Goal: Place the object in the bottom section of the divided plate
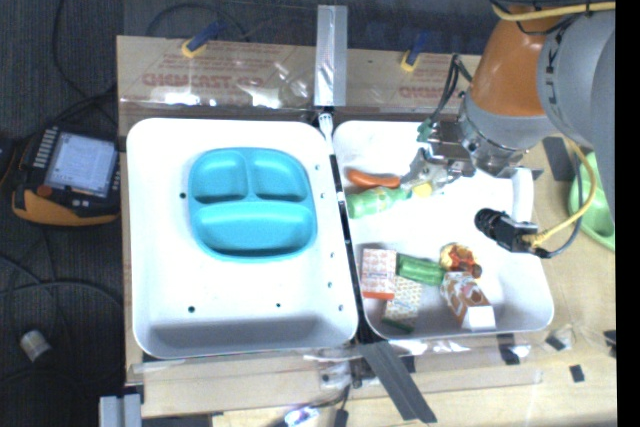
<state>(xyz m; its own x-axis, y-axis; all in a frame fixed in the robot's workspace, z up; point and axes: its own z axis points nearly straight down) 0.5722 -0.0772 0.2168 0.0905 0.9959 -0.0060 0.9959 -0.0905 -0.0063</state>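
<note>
Hovering tool (432, 177), grip state unclear; one blue divided plate (251, 200); two white bins (160, 315).

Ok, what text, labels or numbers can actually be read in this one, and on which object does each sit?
Red print on the cardboard sheet behind the bins: lettering is there, too blurred to read.
Screen of the handheld pendant at far left: lit, contents too small to read.
Printed packets in the right bin: patterns visible, no legible words.
Blue divided plate: no markings.

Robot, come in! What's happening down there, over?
Gripper low in the right bin, over the orange and green items. Blue divided plate sits in the left bin. Path across looks open, over.
</note>
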